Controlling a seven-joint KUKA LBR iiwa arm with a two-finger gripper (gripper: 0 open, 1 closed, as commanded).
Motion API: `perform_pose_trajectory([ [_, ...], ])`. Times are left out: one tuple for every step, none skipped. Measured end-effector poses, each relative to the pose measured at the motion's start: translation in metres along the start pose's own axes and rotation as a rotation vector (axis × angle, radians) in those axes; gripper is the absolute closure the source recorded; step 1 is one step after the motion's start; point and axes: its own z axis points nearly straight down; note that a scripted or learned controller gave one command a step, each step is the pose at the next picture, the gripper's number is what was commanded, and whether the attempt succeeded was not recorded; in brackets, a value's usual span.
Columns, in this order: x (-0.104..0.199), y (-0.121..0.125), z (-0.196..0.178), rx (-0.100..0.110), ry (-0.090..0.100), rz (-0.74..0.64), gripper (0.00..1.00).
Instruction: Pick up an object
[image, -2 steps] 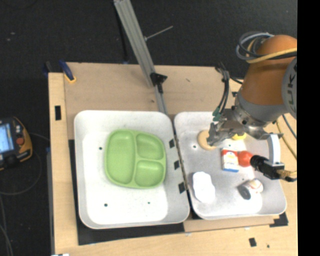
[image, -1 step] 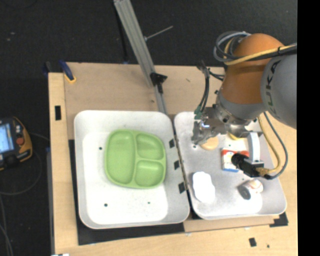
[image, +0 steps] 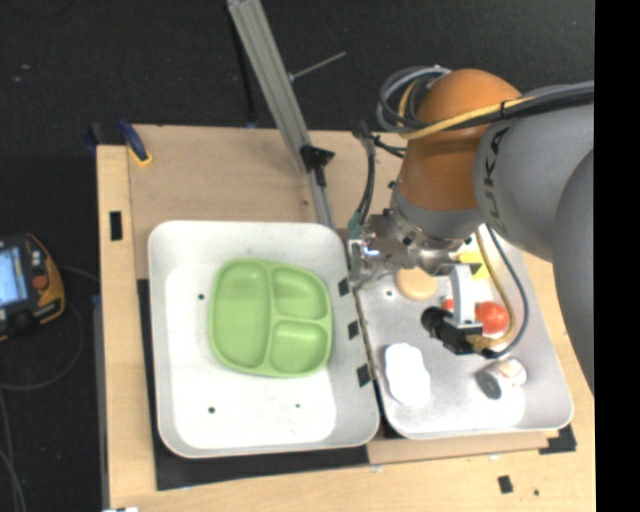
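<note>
The tool (image: 392, 258) hangs right of the green divided plate (image: 271, 317); whether it is spread or closed cannot be told. The white rounded object (image: 405, 372), also right of the plate, is probably light and smooth: grip across its narrow sides.

Arm (image: 535, 180) hides right bin's (image: 540, 405) far corner (small pale item (image: 503, 377) blurred, unidentifiable).

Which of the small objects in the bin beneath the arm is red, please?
The round red object, toward the right side of that bin. The others are a white lump, a tan round piece and a small grey-and-white piece.
</note>
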Motion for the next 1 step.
perform_pose_trajectory([
  [0.0473,0.0175,0.0130,-0.003,-0.001,0.000,1.00],
])
